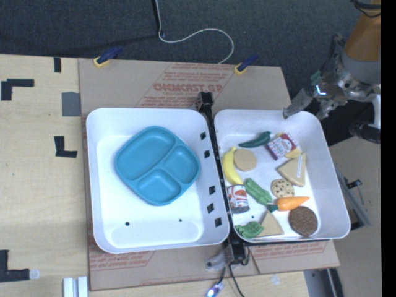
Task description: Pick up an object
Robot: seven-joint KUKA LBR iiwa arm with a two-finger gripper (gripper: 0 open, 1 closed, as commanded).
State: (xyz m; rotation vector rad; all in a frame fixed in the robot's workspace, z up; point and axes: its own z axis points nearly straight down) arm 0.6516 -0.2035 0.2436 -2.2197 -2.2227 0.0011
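The right bin (328, 159) holds several toy foods: a yellow banana (230, 166), a tan round biscuit (245, 160), a dark green pepper (255, 140), a red packet (279, 146), a cheese wedge (294, 169), an orange carrot (291, 203), a small can (239, 198) and a brown patty (303, 220). My gripper (309, 104) hangs over the bin's far right corner, above and to the right of the red packet. Its fingers are spread open with nothing between them.
The left bin (99, 184) holds a blue divided tray (158, 164). Both bins rest on a cardboard sheet (179, 82) on the bench. A white cable (185, 39) loops behind the bins. The arm's orange band (365, 36) stands at the upper right.
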